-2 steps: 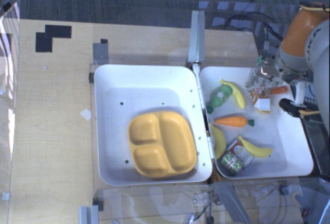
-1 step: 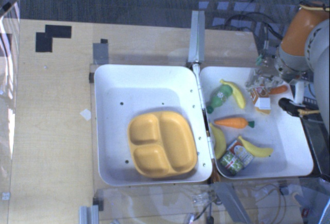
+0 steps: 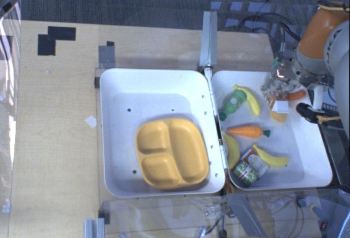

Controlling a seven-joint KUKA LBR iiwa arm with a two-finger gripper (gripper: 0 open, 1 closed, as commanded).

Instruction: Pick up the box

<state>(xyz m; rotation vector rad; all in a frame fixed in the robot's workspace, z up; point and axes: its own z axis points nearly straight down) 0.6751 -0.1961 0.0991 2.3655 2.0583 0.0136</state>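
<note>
1. The gripper [image 3: 280, 85] sits low over the far right part of the right bin [image 3: 311, 174]; whether it is spread or pressed together cannot be told, as that area is a blur of metal and reflections.
2. The box [image 3: 279, 108], orange and white, lies just below the gripper, seemingly touching it; no grip on it can be made out.
3. The arm [image 3: 322, 40] is cut off at the right edge.
4. Nearby lie a carrot [image 3: 247, 132], two bananas and a green bottle [image 3: 234, 102].
5. A yellow divided tray [image 3: 171, 152] rests in the left bin [image 3: 117, 94].
</note>
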